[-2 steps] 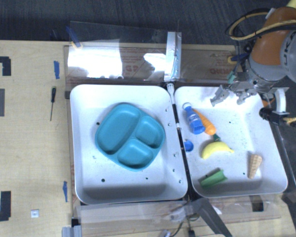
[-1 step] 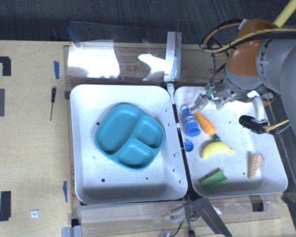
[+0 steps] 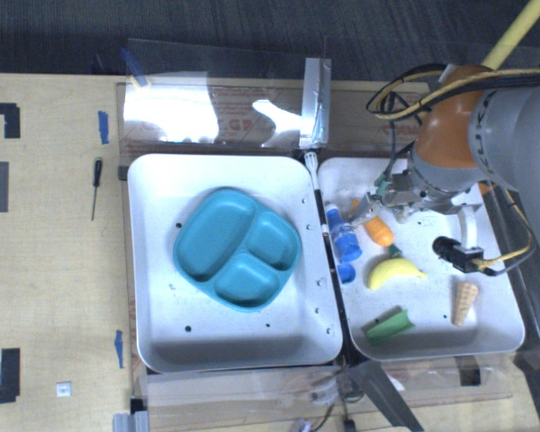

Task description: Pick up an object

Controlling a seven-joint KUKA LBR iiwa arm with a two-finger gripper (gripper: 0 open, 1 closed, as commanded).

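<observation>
Approach step: gripper [image 3: 384,198], finger state not discernible, hung near right bin's [image 3: 499,336] back-left corner above orange piece [image 3: 378,232]; next move req. descent.

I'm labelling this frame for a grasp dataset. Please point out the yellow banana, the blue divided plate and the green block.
Yellow plastic banana [image 3: 394,273], camera view, middle of its curve.
Blue divided plastic plate [image 3: 238,246], camera view, central ridge.
Green oblong block [image 3: 388,324], camera view, top face.

Two white bins sit side by side on the bench: the left bin [image 3: 153,331] and the right bin [image 3: 499,331]. The left one holds one blue divided plate [image 3: 238,247]. The right one holds five things: one blue bottle [image 3: 343,242], one orange piece [image 3: 379,233], one banana [image 3: 395,273], one green block [image 3: 388,323] and one ice-cream cone [image 3: 465,302].
</observation>
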